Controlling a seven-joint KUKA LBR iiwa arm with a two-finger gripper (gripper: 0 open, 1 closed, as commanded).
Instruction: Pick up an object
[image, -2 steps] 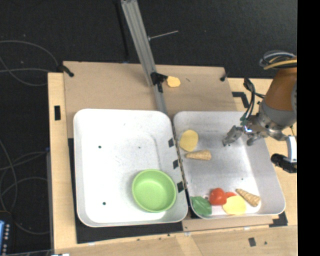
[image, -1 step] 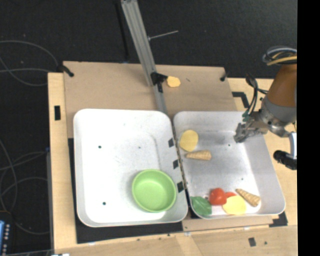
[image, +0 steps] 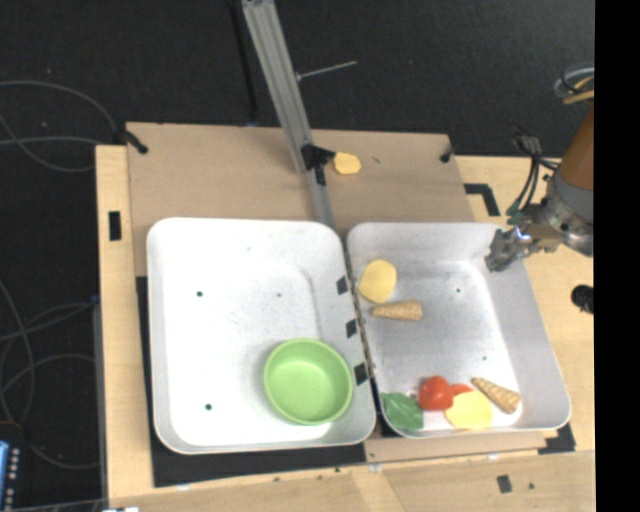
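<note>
The right bin (image: 520, 310) holds several small toys. A pale yellow round piece (image: 378, 280) lies near its left wall, with a tan cone (image: 398, 312) just below it. Along the front edge sit a green piece (image: 402, 410), a red tomato-like piece (image: 435, 392), a yellow piece (image: 470, 412) and a second tan cone (image: 497, 394). My gripper (image: 500, 252) hangs at the bin's upper right corner, over the rim, far from every toy. Nothing shows between its fingers.
A green bowl (image: 308, 380) sits at the front right of the left bin (image: 200, 300). A grey metal post (image: 285, 95) rises behind the bins, and a small yellow object (image: 347, 163) lies on the bench beside its base.
</note>
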